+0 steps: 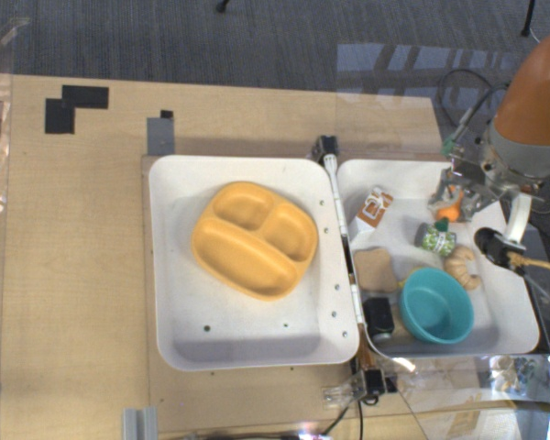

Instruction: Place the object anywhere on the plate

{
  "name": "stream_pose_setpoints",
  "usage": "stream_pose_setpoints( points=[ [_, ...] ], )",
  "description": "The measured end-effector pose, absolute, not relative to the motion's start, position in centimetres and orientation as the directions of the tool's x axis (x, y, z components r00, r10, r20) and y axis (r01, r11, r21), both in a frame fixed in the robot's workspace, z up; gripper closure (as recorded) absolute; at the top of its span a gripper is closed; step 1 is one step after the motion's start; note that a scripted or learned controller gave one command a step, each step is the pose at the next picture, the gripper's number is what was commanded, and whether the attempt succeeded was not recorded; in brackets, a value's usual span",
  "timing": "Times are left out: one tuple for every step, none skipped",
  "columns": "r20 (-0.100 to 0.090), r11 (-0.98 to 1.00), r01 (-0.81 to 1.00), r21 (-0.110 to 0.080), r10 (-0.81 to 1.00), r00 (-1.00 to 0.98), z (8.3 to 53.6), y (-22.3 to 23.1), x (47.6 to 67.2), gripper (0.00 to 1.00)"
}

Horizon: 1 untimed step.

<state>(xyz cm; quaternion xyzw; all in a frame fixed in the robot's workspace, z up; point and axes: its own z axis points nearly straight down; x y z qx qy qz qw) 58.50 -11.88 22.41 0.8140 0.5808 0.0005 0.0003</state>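
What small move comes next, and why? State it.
Probably lower the pincer onto the small orange item just beneath it in the right bin. The yellow divided plate in the left bin bears nothing yet, and nothing is visibly held, so a pick comes first.

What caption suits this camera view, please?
Gripper over right white bin of small objects; yellow divided plastic plate sits in left white bin.

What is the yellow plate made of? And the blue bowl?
The plate looks like moulded plastic: one even yellow colour, rounded dividers, soft dull sheen. The bowl also seems plastic, smooth and evenly teal with a thick rounded rim, though silicone would look similar.
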Motion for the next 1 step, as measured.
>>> stream_pose_setpoints(
  points=[
    [0.005, -0.172, 0.985, 0.001, 0.985, 0.172, 18.36, -2.39, 63.69, 1.0]
  ],
)
